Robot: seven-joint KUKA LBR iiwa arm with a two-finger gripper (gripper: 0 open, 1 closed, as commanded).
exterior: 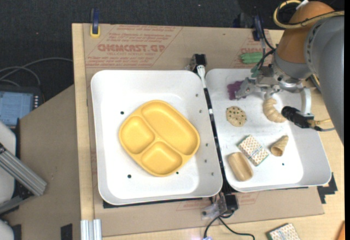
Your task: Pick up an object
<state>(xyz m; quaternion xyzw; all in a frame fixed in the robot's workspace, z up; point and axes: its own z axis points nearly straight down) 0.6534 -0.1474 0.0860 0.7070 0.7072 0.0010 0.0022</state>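
Nearest the lens, the yellow divided plate (158, 138) sits alone in the left bin (104, 124). Red "CHEMCAST GP" lettering (131, 47) marks the counter (82, 69). Rightward, cookie (236, 116), purple piece (235, 89) and croissant (273, 110) crowd beneath the gripper (268, 85); whether its jaws are open cannot be told, and a descent risks nudging neighbours or closing on nothing.

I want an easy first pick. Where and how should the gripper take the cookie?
Probably from straight above, fingers across the cookie's round edge. It lies flat and apart in the right bin, the purple piece above it and the patterned block below, so any closing direction has room.
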